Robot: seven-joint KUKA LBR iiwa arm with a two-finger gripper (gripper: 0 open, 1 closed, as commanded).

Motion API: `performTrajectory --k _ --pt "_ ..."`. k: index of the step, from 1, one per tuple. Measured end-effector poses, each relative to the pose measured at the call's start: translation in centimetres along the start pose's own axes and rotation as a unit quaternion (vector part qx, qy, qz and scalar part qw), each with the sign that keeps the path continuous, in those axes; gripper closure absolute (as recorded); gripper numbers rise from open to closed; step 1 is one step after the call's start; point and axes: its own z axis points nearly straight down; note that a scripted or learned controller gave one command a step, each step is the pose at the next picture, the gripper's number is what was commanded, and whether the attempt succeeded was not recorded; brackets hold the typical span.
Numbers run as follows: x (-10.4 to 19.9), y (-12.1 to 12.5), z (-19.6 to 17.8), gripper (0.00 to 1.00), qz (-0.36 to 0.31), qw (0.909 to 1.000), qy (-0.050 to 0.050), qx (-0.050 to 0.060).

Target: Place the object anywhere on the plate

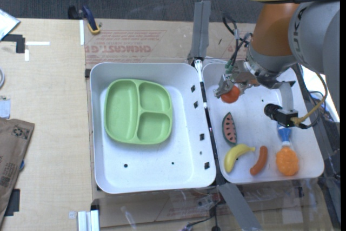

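A small red-orange round fruit (232,96) is at the upper left of the right bin (254,116). My gripper (227,89) comes down on it from the right, and its fingers close around the fruit's top, hiding part of it. The green three-compartment plate (138,112) lies flat in the left bin (146,181), well to the left of the gripper and across the divider between the bins.
In the right bin lie a watermelon slice (230,128), a banana (237,156), a sausage (259,160) and an orange fruit (287,162) with a blue piece (285,133) above it. The arm's cables hang over that bin's right side.
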Motion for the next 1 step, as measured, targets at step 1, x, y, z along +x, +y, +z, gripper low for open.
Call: performTrajectory --k 1 --pt "6.92 -1.92 -1.91 1.00 -0.066 0.9978 -0.001 0.001"
